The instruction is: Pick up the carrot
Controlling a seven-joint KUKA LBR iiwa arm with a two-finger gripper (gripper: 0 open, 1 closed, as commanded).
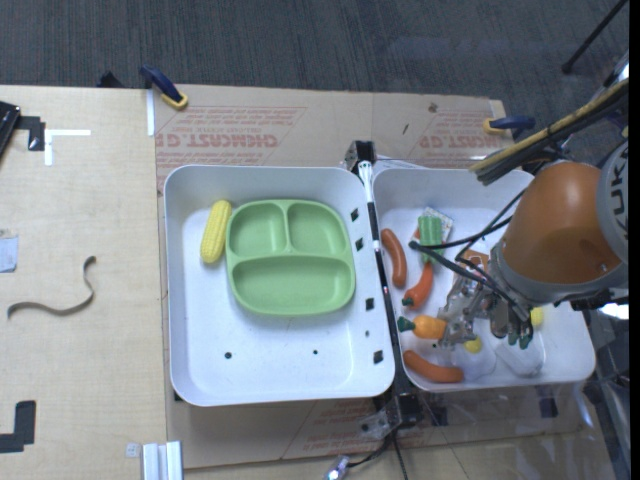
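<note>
Low in the right bin hangs the end effector, its metal parts and cables tangled together just right of the carrot. Whether it is spread or closed cannot be told from this slanted look down; the hardware is too cluttered, and nothing can be seen clamped in it. The carrot lies in the near-left part of that bin, a short orange piece with a green stem end pointing left, and the end effector sits just beside it, possibly touching its right end.

Judging by this, the approach is the step in hand: the tool is down at the carrot but a grasp is not shown. The next move calls for centring over the carrot's body and closing across its narrow width, then lifting straight up. Crowding is the difficulty. A longer orange-red chilli pepper lies just beyond it, a sausage farther left along the bin wall, and another sausage just nearer, so a small offset could catch the wrong item.

In the left bin a green divided plate rests with a corn cob beside its left edge, well apart from the work.
</note>
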